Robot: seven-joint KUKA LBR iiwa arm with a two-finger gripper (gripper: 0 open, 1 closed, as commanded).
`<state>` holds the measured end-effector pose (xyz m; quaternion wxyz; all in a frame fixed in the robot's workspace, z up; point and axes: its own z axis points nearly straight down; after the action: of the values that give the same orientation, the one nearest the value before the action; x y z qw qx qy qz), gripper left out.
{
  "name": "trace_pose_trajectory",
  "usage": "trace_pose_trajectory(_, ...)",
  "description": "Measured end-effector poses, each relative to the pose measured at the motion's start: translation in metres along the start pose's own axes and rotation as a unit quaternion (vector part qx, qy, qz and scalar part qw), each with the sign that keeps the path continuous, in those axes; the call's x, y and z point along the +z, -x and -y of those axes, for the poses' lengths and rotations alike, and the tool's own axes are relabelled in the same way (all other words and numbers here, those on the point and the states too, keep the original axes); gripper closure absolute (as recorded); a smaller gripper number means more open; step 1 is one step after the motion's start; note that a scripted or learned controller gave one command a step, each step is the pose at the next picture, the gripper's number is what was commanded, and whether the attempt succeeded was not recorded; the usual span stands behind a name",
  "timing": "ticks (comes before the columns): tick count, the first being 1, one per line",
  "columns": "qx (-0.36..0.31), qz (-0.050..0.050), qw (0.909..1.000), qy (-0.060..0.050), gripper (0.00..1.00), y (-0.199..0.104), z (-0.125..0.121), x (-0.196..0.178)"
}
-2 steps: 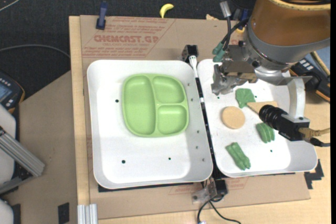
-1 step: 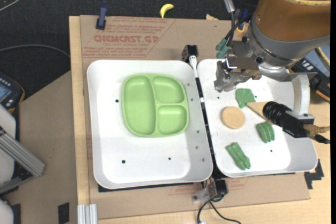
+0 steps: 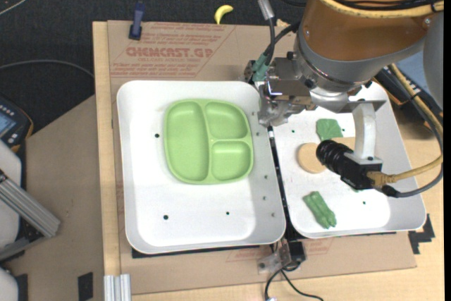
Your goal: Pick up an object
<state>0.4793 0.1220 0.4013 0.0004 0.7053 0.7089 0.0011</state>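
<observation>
— Where is your target?

— In the right white bin: a soft green elongated toy lies near its front edge, its long axis slanting from far-left to near-right.

— And your gripper?

— Farther back and left, at the seam between the bins. I cannot tell how its jaws stand. I judge I must come nearer and right.

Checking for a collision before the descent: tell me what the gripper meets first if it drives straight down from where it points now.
Probably the bare floor of the right bin near its upper-left corner, beside the left bin's rim; the gripper hangs there, though depth is unclear.
</observation>
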Motion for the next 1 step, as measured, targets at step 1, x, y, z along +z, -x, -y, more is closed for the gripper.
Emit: trace_pose_trajectory(1, -0.001, -0.001, 1.0000, 0.002, 1.00, -0.0560, -0.0003, -0.0440)
